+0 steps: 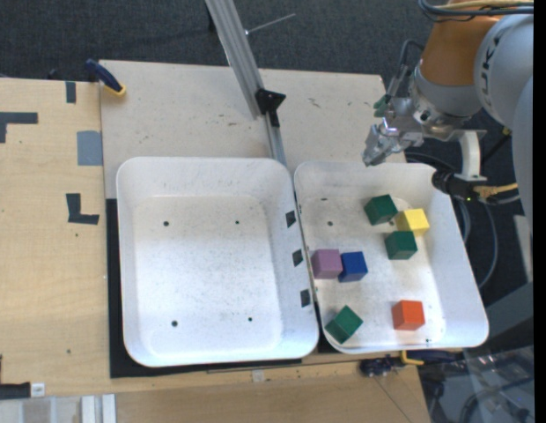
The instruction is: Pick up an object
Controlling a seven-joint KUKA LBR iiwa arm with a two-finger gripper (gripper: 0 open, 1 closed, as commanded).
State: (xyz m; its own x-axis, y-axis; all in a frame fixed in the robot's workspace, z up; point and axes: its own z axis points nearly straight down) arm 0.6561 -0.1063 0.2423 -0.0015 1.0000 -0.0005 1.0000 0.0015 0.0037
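Gripper [381, 151]: hangs above the far rim of the right bin, near that bin's far-left portion; nothing sits between the fingers, and whether it is released or clenched, I cannot tell.
Arm [471, 47]: grey with an orange band above the wrist, enters from the right, black cables looped over its top.
Right bin [462, 263]: shallow, white, holds seven small blocks.
Nearest blocks: a dark green block [379, 209] lies below the gripper, apart from it; a yellow block [414, 221] sits just beside it, to its right.
Second green block [401, 245]: directly under the yellow one, touching or nearly so; contact cannot be confirmed.
Middle pair: a purple block [326, 263] and a blue block [353, 266] side by side, touching, toward the bin's left wall.
Near end: a third green block [345, 323], turned at an angle, and an orange-red block [409, 315], well apart from each other.
Left bin [132, 201]: white, speckled floor with four dark dots, set against the right bin.
Bench [176, 104]: light wood, a metal pole [238, 42] running across it at a slant to the bins' shared far corner.
Far-left corner: a blue-and-yellow clamp [106, 77].
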